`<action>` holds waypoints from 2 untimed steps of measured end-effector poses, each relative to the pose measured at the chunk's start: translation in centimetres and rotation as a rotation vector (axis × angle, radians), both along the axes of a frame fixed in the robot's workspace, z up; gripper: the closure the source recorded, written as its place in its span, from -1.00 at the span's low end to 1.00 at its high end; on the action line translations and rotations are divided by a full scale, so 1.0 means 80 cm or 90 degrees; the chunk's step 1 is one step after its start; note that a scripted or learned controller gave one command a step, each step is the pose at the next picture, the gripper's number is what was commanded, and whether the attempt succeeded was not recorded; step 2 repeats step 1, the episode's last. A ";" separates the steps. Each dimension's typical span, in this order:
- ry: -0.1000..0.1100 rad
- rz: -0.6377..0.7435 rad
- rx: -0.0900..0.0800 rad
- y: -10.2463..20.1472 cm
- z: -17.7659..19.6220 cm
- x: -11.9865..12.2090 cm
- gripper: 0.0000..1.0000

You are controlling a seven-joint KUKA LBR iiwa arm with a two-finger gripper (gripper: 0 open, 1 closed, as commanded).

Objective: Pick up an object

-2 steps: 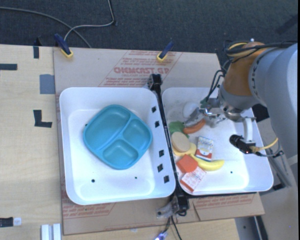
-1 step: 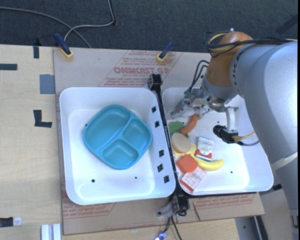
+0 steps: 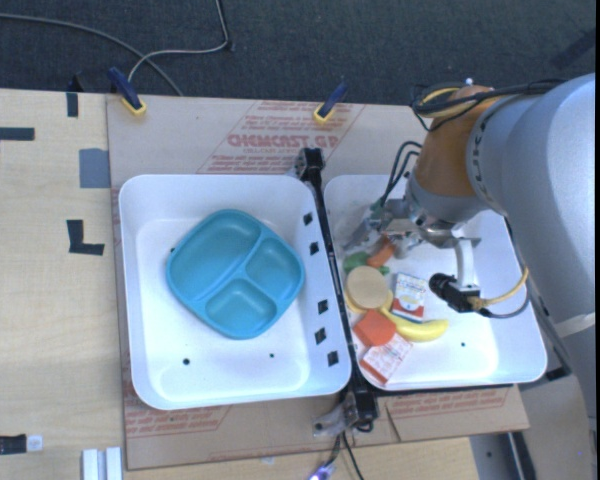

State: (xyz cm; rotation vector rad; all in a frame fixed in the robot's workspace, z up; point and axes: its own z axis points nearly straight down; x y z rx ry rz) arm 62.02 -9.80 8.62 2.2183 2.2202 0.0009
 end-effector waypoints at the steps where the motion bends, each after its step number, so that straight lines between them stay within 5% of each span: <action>1: 0.000 0.000 0.000 0.000 0.012 0.000 1.00; 2: 0.000 0.000 0.000 0.000 0.012 0.000 1.00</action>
